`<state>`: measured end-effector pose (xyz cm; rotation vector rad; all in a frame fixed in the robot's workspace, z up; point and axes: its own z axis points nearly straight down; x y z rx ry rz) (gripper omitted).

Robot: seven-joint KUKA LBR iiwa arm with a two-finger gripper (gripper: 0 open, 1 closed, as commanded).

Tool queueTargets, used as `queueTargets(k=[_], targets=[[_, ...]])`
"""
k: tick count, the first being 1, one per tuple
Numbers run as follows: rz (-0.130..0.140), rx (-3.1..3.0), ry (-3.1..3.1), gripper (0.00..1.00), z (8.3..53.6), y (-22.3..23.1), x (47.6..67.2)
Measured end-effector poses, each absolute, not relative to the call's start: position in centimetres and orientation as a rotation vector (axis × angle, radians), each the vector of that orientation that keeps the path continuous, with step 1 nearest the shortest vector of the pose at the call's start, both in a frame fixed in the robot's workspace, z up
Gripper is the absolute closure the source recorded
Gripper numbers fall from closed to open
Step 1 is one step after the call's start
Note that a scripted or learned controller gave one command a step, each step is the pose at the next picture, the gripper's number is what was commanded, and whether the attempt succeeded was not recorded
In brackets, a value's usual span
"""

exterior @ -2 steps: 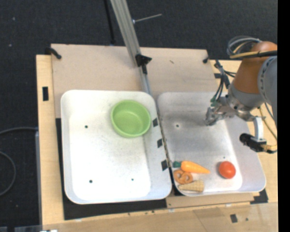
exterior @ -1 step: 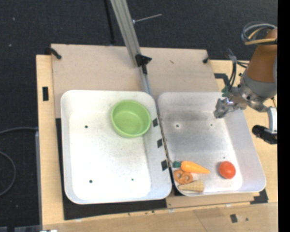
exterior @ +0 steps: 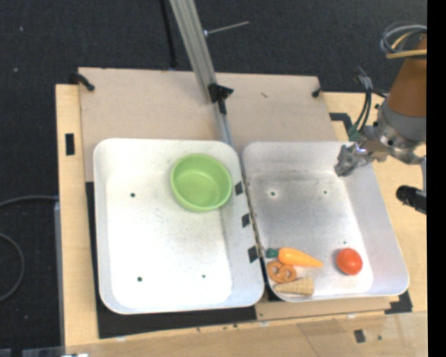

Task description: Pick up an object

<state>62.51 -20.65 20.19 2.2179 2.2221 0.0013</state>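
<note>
— Gripper (exterior: 347, 159) first: where did it sit, and how were the fingers?

— It hung over the far right corner of the right bin (exterior: 312, 199), at the end of the grey arm (exterior: 401, 117) that came in from the right with its orange band above the wrist. It was small and grey against the bin's grey-speckled floor, so I could not tell whether it was spread or closed. Nothing showed in it.

— Was it touching anything?

— Not that I could make out. It looked to be just over the bin's rim area, with bare floor beneath and beside it.

— And the things to pick?

— All well apart from it, along the near edge of the same bin. A red ball (exterior: 348, 261) lay toward the near right. Left of that, an orange carrot (exterior: 299, 257) lay on its side, green end pointing left. Just in front of the carrot were a brown pretzel-like ring (exterior: 282, 273) and a pale cone-shaped piece (exterior: 301, 287), crowded into the near left corner; the ring seemed to touch the carrot, though it was too small to be certain.

— The other bin?

— The left bin (exterior: 134, 259) held a green bowl (exterior: 201, 183), upright, near its far right corner. Both bins sat side by side on the bench (exterior: 70, 199), and a metal post (exterior: 195, 43) slanted up from between their far ends.
</note>
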Motion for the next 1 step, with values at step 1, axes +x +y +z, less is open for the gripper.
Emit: queueTargets(k=[1], targets=[[0.005,2.213,2.229,1.00,21.70,-14.77,63.15]])
